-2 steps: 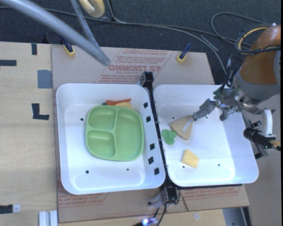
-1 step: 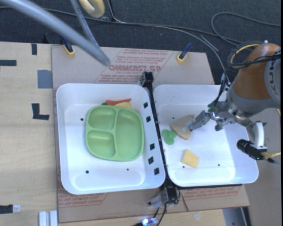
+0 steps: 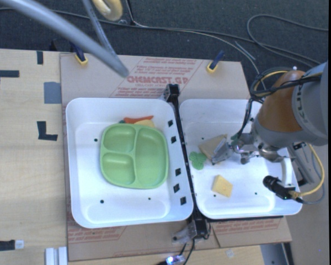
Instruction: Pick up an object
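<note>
In the right bin (image 3: pixel 240 206) three loose things lie close together: a tan, flattish piece (image 3: pixel 211 146) near the middle of the floor, a small green piece (image 3: pixel 197 159) just beside it toward the divider, and a yellow block (image 3: pixel 222 186) nearer the front rim, apart from the other two. Any of them would serve as the object to pick up.

The hand (image 3: pixel 220 152) sits low in this bin with its tip at the near edge of the tan piece, and it appears to touch or overlap it. Whether the fingers stand apart or together I cannot tell, since the tip blurs into the tan piece, and nothing is plainly caught between them.

The main risk, as I judge it, is a miss. The tan piece looks thin and lies flat, so the fingers may close above it, or pinch only a corner that slips free on the lift. The green piece is so near that the hand may shove it against the divider or catch both things at once. A sideways push could also slide the tan piece away.

The left bin (image 3: pixel 80 203) holds a green divided plate (image 3: pixel 135 155) with an orange and a yellow scrap (image 3: pixel 139 119) at its far edge, well clear of the hand. Both bins rest on a cardboard sheet (image 3: pixel 154 73) on the table (image 3: pixel 22 175).
</note>
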Tool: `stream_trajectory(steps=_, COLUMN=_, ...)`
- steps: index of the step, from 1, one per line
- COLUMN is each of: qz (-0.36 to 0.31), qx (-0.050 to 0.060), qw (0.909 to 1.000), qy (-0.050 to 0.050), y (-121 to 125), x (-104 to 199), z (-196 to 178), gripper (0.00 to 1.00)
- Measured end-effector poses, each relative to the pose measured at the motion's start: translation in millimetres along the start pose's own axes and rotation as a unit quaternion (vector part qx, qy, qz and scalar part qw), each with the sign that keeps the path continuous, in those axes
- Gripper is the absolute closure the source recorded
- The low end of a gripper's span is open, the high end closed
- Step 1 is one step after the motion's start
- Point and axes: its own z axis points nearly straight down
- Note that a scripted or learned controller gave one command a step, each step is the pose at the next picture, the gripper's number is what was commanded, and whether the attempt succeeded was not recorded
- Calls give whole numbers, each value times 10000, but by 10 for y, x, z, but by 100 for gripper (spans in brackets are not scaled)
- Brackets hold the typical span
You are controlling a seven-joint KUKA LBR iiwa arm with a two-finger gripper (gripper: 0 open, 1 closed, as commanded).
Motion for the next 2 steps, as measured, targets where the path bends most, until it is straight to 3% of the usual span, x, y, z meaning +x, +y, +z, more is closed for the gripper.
stream_trajectory(steps=1, qz=-3, qx=-42, qw=10000, qy=-15, y=4, x=0, z=177, gripper=0)
stream_trajectory(steps=2, qz=-7, qx=-57, qw=10000, qy=-20, y=12, x=1, z=64, gripper=100)
